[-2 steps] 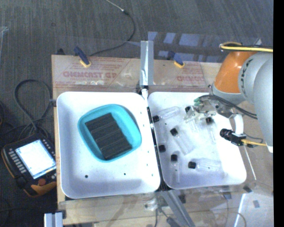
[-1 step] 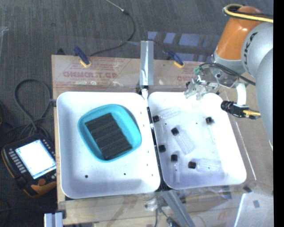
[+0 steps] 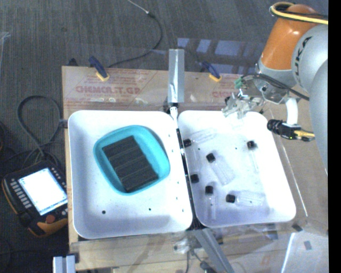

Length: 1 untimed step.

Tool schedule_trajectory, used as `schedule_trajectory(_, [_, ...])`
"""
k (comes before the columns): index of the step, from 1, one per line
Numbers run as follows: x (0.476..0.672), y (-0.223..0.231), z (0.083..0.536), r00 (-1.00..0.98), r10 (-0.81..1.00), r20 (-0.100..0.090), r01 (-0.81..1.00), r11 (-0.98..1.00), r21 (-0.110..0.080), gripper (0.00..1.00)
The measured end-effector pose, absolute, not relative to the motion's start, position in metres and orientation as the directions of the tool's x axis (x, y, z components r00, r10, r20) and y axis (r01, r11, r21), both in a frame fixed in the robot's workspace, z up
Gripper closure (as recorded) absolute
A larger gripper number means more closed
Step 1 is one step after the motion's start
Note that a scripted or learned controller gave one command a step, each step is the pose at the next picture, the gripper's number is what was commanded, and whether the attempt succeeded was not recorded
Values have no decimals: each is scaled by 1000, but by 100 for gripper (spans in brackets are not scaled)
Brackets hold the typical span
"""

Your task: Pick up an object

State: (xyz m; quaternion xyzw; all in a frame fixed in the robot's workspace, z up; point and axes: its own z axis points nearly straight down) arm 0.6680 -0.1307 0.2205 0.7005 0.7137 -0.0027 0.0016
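Arm above two white bins; gripper (image 3: 241, 104) over right bin's (image 3: 277, 160) far rim, grasp state indiscernible.
Left bin (image 3: 80, 176): ribbed black slab (image 3: 129, 162) in glossy teal dish (image 3: 101, 154), long axis diagonal; right bin: clear, black-capped bottles (image 3: 224, 173).

Faint red print on bench board (image 3: 114, 88), illegible

We see a KUKA arm (image 3: 314, 58) with smooth, rounded light-grey casing and a glossy orange band (image 3: 285, 37) above the wrist; part of dark KUKA lettering shows on the grey. A yellow-and-black cable (image 3: 295, 15) loops over the orange part. The gripper (image 3: 240, 104) is small, silvery metal with greenish wiring. A black-and-yellow fitting (image 3: 287, 129) sticks out nearby.
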Motion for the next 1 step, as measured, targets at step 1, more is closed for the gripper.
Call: schedule_trajectory(1, [668,-131,229,-20,1000,-9,1000,20,-3,100])
